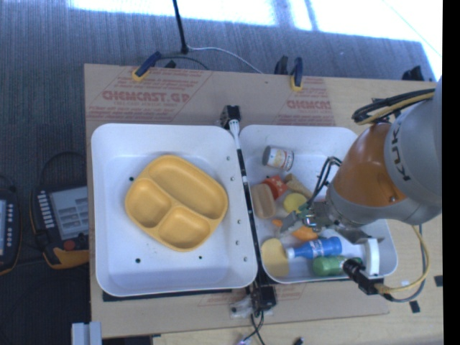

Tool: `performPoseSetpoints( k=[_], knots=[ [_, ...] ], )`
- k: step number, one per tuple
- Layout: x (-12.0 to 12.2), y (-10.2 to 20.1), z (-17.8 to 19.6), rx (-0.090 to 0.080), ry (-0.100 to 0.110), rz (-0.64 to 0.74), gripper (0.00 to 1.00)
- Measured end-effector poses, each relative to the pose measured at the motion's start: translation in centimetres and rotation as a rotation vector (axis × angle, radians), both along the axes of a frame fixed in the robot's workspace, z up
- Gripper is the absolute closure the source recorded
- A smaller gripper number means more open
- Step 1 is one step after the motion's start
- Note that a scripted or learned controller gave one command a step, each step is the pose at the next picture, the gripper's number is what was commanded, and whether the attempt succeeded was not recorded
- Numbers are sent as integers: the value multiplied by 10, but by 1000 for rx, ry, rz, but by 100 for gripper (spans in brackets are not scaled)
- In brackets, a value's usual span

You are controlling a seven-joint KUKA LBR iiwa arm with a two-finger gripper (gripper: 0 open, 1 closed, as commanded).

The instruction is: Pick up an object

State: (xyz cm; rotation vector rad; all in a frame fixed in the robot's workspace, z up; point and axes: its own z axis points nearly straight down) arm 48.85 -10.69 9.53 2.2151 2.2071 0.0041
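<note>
Tool (298, 221) low among crowded right-of-centre clutter, grip state impossible to tell — risks nudging the blue plastic bottle (316, 249) or orange carrot-shaped toy (305, 232), closing on nothing.

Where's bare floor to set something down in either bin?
Left white bin: bare floor around the yellow three-compartment plastic tray, widest along its near edge. Right white bin: crowded low, bare between the small jar and far wall.

1. My arm (402, 164) comes in from the right, its grey upper link crossing the frame edge.
2. The orange band (363, 171) sits above the wrist, angled down and to the left.
3. My gripper (298, 218) points low to the left; I cannot make out its finger state from here.
</note>
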Motion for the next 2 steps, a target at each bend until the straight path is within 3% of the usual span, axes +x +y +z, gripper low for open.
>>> performPoseSetpoints(
  k=[1, 2],
  knots=[
    [2, -1, 12, -2, -6, 0, 100],
    [4, 36, 163, 7, 12, 4, 100]
  ],
)
